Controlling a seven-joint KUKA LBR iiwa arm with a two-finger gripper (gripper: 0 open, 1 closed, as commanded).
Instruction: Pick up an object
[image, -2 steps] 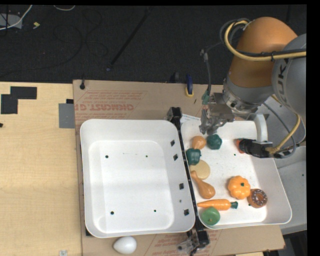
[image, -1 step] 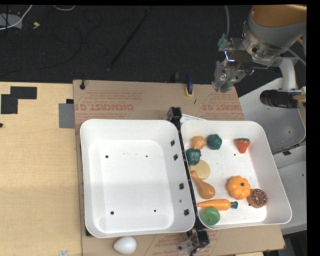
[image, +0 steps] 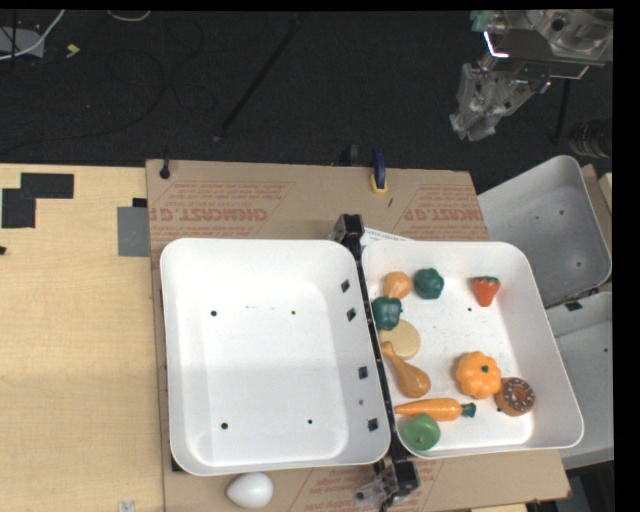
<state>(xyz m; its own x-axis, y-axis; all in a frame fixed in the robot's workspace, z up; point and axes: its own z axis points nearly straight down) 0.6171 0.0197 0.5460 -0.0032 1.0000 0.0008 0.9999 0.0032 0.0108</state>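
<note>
the two-finger gripper (image: 478, 118) hangs high at 1 o'clock, well above and behind the bench; whether it is wide or narrow i cannot tell, and nothing shows in it; the step in hand looks like the approach, with no pick begun; the candidates lie in the right-hand shallow white bin (image: 545, 300): a round orange plastic pumpkin (image: 478, 374) at 4 o'clock, a small red strawberry-like toy (image: 485, 290) at 3 o'clock, a long orange carrot (image: 430, 408) at 5 o'clock; the pumpkin stands fairly apart, so next the arm should descend over it and close squarely.
</note>
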